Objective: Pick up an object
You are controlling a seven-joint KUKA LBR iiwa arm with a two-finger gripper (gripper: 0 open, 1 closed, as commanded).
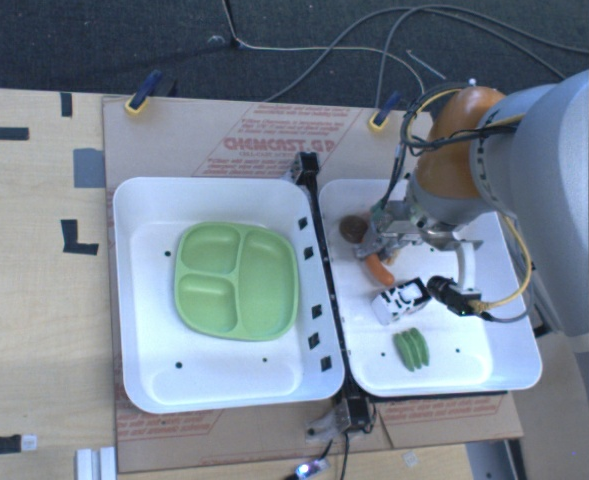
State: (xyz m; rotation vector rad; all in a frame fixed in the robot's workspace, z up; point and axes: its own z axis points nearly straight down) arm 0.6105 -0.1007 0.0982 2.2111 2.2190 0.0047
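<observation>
Carrot-like orange piece (375, 266) lay in the right bin (514, 368), directly under the claw (382, 248) and partly hidden by it, so only a short slanted stretch showed. Whether the claw stood apart or together could not be told from this slanted view, nor whether anything sat in it.

Just beyond the claw, toward the divider, sat a small brown round object (352, 229). Nearer the camera from the claw lay a white block with black markings (401, 299), and further the same way a green ridged piece (411, 349). Well off to the claw's far side, in the left bin (134, 368), rested a green divided plate (237, 280).

The orange piece looked small, light and probably hard plastic, likely smooth and prone to roll. Gripping across its narrow width near the middle seemed safest.
</observation>
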